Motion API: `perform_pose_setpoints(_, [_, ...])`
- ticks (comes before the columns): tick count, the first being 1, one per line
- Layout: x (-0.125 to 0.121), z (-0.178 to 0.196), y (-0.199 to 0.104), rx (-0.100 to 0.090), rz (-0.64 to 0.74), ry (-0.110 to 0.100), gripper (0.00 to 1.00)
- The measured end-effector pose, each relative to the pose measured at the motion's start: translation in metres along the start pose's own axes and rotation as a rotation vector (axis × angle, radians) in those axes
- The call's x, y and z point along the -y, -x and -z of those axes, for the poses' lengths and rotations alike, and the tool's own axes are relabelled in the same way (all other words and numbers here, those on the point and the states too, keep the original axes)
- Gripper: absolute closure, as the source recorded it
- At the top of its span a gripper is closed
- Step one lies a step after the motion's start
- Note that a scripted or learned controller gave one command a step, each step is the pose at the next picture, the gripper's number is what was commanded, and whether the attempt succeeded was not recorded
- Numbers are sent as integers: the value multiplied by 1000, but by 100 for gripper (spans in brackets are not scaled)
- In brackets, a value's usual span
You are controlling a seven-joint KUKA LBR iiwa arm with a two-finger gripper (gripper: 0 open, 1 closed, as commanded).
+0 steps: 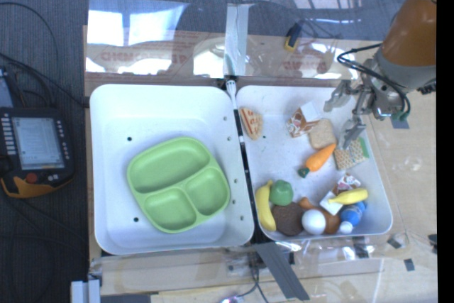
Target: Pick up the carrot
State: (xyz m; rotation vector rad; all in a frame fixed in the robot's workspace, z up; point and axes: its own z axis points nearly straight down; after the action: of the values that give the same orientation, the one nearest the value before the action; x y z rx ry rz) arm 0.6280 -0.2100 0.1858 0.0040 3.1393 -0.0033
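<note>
Two white bins sit side by side on the bench, and over the right bin the gripper hangs open with nothing between its fingers. Just below-left of it, the carrot lies beside a cracker, while the left bin holds a green tray.

- We are seeing smooth, glossy white plastic in the right bin.
- The green divided tray is looking matt plastic.
- The carrot is showing a smooth, plastic-like orange skin.
</note>
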Motion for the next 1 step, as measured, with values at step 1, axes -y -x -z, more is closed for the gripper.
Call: perform_pose_setpoints(1, [-14, -95, -43, 10, -41, -3, 0])
